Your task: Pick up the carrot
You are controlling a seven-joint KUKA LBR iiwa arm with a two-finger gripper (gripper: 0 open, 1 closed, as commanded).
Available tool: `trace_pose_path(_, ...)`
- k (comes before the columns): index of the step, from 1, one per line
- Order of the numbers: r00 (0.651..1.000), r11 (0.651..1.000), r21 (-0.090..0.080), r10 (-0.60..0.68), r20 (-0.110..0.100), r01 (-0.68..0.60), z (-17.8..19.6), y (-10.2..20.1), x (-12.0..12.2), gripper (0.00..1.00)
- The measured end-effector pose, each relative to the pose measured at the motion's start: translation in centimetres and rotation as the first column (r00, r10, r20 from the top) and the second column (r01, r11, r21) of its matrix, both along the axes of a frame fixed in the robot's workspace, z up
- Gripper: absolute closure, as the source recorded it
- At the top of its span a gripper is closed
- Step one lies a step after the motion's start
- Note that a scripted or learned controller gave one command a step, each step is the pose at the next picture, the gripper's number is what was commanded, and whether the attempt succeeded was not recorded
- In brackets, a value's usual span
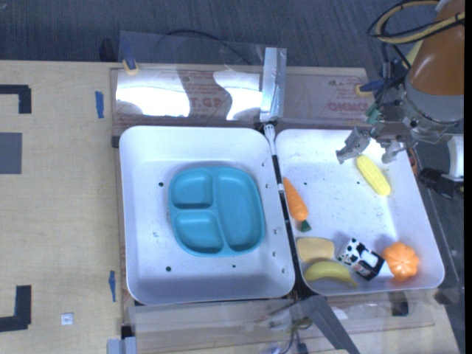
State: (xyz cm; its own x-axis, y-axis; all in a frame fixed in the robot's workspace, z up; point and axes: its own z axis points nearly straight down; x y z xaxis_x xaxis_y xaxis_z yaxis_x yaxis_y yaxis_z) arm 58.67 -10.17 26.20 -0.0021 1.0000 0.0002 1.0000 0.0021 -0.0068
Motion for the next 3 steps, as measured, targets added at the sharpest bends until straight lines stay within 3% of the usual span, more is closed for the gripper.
trace_pose_path(1, 0.998, 0.998, 0.002, 0.056, -0.007, -0.056, -15.5, 0.3, -9.0, 0.00)
trace_pose_path(2, 0.998, 0.998, -0.003, -0.056, 0.008, 0.056, -0.2, -4.5, -7.7, 0.00)
trace_pose_path(3, 1.000, 1.000, -0.001, -0.002, 0.010, 0.002, -17.6, -4.3, -5.5, 0.00)
